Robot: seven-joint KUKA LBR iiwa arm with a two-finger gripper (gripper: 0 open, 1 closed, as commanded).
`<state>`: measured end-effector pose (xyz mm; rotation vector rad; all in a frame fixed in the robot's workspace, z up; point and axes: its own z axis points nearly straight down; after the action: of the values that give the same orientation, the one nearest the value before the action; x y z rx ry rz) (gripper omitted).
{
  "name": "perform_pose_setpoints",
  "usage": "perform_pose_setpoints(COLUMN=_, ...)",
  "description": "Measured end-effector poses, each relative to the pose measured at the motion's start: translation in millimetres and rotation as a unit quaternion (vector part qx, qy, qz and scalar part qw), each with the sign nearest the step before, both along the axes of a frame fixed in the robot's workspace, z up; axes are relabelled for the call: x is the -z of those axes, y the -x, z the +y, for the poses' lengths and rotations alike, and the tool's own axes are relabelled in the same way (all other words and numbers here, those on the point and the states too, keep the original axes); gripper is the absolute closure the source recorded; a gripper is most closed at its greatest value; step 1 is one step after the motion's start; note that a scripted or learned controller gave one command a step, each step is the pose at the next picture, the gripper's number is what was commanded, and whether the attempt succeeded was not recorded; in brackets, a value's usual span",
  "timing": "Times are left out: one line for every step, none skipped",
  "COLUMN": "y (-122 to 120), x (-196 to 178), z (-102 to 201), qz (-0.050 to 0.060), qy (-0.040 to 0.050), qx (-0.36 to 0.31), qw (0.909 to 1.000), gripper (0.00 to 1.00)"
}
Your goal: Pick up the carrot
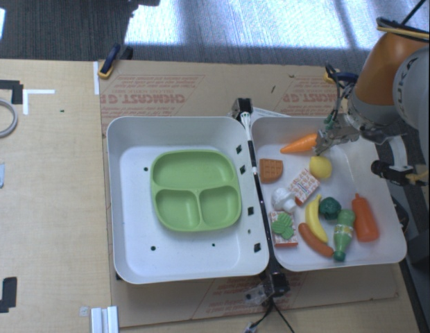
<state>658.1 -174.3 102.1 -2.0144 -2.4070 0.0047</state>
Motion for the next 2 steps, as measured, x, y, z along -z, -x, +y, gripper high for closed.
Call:
perform_pose_setpoints(y=-1.0, x=9.2, z=24.8, qz=-0.002, qy=-0.0004, qx=-0.178, qw=0.984, gripper=1.0)
perform_pose_setpoints(y=0.3, x=10.5, z=25.1, qz=0.0, qy=-0.0016, qx=-0.178, qw=0.984, gripper=0.0)
